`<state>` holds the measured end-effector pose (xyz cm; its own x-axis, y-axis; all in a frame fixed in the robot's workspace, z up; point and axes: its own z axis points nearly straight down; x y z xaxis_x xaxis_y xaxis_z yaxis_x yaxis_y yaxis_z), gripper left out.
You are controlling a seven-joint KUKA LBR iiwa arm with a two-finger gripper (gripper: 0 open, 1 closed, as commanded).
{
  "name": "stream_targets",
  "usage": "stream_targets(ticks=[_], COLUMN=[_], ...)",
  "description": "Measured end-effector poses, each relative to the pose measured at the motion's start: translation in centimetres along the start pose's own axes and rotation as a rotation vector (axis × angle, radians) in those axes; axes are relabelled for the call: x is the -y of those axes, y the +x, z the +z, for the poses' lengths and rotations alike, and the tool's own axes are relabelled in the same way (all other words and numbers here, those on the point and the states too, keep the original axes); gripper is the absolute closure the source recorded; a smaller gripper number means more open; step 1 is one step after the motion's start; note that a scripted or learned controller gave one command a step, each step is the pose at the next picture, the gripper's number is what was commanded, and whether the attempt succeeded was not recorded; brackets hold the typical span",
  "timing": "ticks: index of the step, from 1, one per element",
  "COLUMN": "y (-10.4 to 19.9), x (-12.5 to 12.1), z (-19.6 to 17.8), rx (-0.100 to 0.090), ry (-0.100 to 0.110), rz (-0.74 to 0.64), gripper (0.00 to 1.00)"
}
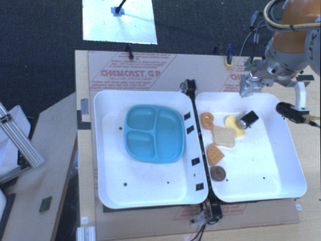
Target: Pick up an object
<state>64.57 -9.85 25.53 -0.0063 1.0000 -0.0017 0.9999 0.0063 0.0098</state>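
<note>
My gripper [247, 88] hangs over far edge of right bin [281, 185], can't tell if open or shut. Pick targets lie near the divider: orange ring [206, 119], yellow piece [232, 123], beige block [224, 136], orange wedge [214, 154], brown disc [217, 173]. Blue divided plate [153, 133] in left bin [113, 185]

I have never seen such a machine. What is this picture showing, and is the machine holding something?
One camera looks down at a slant on a bench with two white bins. The grey and orange arm is a robot, reaching in from the right. Its end effector hangs above the right bin's far edge, with nothing seen in it. The left bin has a blue plate. The right bin has small toy foods: an orange ring, a yellow piece, a beige slice, an orange cracker, a brown disc.
</note>
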Motion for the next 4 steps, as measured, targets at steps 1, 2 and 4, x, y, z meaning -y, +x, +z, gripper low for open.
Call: stream_targets(ticks=[1, 2, 4], y=[0.0, 4.3, 12.4], x=[-0.2, 2.0, 6.4], z=[-3.2, -2.9, 0.0], rx=[-0.001, -0.003, -0.003], ry=[0.004, 0.009, 0.012], rz=[0.000, -0.003, -0.003], gripper=[1.00, 1.00, 1.00])
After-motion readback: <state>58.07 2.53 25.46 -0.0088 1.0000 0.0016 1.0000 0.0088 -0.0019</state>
